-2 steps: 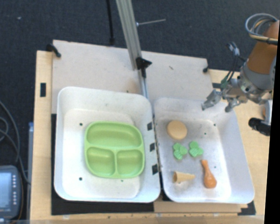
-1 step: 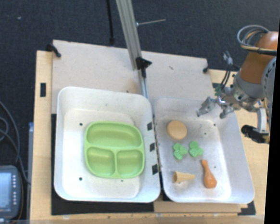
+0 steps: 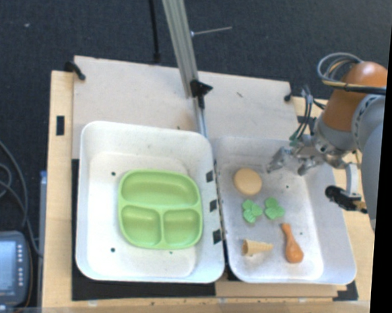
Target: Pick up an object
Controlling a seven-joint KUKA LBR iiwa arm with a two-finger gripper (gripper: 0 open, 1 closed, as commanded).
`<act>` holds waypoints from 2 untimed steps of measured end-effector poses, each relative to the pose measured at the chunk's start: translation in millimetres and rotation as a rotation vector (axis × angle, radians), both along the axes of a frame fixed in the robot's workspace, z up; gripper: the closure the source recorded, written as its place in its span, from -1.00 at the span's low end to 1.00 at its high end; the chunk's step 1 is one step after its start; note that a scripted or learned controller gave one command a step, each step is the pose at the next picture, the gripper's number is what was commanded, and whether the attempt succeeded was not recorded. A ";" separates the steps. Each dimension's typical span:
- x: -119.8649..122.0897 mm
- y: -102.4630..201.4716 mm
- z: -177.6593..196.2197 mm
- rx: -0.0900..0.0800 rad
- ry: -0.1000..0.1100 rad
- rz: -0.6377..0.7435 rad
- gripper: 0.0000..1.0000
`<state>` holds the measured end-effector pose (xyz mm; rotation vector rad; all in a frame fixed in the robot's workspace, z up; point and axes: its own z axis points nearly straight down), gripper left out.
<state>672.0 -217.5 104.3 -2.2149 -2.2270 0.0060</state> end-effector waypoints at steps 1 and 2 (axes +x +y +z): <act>2.3 -1.5 16.3 -0.005 -0.008 0.003 1.00; 8.1 -3.4 82.1 -0.001 -0.013 0.001 1.00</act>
